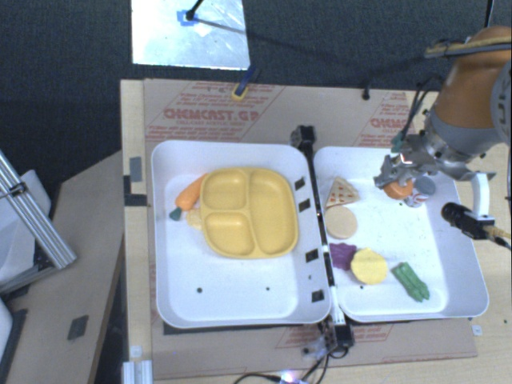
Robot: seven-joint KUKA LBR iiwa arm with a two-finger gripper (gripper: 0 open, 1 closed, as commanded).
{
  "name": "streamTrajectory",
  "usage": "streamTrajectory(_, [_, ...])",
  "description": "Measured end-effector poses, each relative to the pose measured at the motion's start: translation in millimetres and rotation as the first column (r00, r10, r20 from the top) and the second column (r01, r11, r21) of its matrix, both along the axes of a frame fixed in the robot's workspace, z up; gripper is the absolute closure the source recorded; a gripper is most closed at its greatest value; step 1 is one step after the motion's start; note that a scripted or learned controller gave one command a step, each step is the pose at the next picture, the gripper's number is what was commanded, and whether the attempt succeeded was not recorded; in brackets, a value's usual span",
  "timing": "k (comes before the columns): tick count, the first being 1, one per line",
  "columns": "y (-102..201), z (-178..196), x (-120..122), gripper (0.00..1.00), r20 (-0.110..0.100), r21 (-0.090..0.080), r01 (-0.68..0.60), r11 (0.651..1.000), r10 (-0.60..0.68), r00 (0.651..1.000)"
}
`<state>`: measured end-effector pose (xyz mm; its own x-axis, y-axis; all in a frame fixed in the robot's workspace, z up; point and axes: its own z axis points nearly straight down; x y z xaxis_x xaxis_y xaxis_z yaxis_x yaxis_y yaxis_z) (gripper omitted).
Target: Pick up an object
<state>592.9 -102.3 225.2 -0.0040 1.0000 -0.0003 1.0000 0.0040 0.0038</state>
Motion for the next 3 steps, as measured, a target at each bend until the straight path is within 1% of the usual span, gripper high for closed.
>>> streamTrajectory(1, [54,-11,-15,1.00,-0.004,0.002,-0.004,1.000,0.004,1.000])
streamTrajectory(2, [60,7,-23,1.00,-0.001,0.001,-0.002,1.000,0.002,1.000])
streamTrajectory(3, [63,8,-10,1.00,-0.001,0.001,-0.002,1.000,0.002,1.000])
